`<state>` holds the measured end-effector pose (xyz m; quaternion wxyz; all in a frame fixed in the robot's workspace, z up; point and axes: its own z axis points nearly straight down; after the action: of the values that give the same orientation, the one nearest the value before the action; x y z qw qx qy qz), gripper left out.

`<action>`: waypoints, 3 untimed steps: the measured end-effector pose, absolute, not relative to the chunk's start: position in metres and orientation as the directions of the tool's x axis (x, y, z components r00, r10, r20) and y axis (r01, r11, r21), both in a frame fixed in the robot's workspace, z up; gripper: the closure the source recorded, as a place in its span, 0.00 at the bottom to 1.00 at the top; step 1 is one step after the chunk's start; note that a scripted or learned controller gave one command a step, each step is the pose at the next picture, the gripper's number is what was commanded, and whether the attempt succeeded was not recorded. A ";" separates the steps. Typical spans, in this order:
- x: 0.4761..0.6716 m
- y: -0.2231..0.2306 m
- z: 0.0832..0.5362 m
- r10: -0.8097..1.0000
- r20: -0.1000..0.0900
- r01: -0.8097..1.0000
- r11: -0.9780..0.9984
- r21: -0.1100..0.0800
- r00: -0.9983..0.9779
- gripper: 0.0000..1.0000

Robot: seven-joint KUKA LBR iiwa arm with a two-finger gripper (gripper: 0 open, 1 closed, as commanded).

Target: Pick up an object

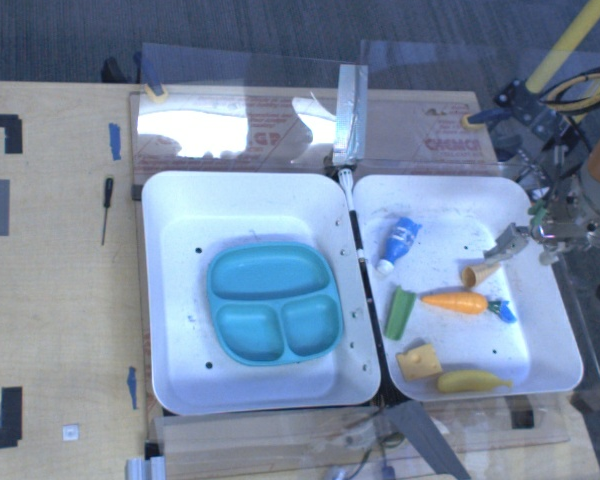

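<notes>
The right bin holds several small objects. A blue and white tube lies near its left wall, with a green block below it. An orange carrot with a blue-green tip lies in the middle. A yellow wedge and a yellow banana rest by the front wall. A small tan piece sits just above the carrot. My gripper reaches in low from the right edge of this bin, its tip right beside the tan piece.
The left bin carries a teal divided plate. A clear panel and a metal post stand behind the bins. Cables and a yellow pole crowd the far right. A screwdriver lies on the wooden bench at left.
</notes>
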<state>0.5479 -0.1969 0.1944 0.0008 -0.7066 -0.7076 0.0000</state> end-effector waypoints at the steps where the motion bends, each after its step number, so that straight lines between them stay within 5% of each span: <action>1: 0.561 -0.203 0.098 1.000 0.003 1.000 -0.003 0.007 0.003 0.00; 2: 0.561 -0.204 0.107 1.000 0.001 1.000 -0.003 0.006 0.003 1.00; 3: 0.561 -0.204 0.106 1.000 0.002 1.000 -0.004 0.005 0.004 0.00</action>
<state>0.5609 -0.2041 0.1060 -0.0012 -0.7084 -0.7058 -0.0024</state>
